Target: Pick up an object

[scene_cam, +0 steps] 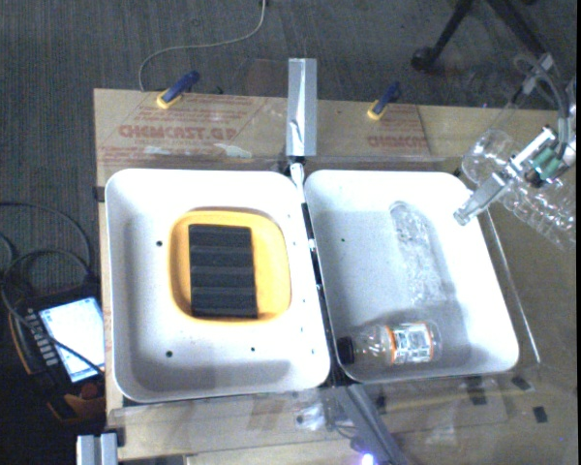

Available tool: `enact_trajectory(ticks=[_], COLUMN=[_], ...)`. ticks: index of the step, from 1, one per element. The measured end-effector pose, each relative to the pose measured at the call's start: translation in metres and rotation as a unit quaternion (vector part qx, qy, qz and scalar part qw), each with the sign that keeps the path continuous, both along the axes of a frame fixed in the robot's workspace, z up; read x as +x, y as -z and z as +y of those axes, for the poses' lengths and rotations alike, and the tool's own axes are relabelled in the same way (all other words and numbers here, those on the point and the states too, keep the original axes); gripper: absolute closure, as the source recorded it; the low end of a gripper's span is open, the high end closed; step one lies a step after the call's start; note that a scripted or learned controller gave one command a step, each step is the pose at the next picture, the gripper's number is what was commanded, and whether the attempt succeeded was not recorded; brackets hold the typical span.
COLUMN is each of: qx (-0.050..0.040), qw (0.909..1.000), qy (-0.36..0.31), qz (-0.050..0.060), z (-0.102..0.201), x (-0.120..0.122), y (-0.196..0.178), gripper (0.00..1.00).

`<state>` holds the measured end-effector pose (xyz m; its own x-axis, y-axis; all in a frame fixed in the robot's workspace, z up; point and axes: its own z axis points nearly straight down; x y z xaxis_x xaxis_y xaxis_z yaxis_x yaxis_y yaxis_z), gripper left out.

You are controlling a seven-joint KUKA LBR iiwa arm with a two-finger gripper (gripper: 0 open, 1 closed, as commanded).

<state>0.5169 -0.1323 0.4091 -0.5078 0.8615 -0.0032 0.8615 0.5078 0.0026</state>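
Clear plastic bottle (392, 344) with an orange label and dark cap lay on its side nearest the camera, along the front wall of the right shallow white bin (484, 260); the pick had not yet begun.

Behind the bottle in the same bin lay a crumpled piece of clear plastic (413, 250), hard to make out against the white. The left white bin (136, 260) held a yellow rectangular tray with a black ribbed insert (229, 267). The hand (523, 168) appeared only as a faint, see-through shape over the right bin's far right corner, off to the side of every object and gripping nothing; whether it was wide or narrow I cannot tell. I judged this the approach step. The next move would call for carrying the hand over the bottle, turning it across the bottle's body and lowering onto it; the round, slick plastic could roll away.
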Motion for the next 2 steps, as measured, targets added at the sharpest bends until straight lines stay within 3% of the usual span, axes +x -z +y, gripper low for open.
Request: enact_trajectory(ticks=[1, 2], qx=[0.0001, 0.0010], qw=[0.9897, 0.9895], qy=[-0.143, -0.144], qz=[0.002, 0.001], z=[0.0040, 0.0058], x=[0.0095, 0.0107], y=[0.1142, 0.1052], gripper=[1.00, 1.00])
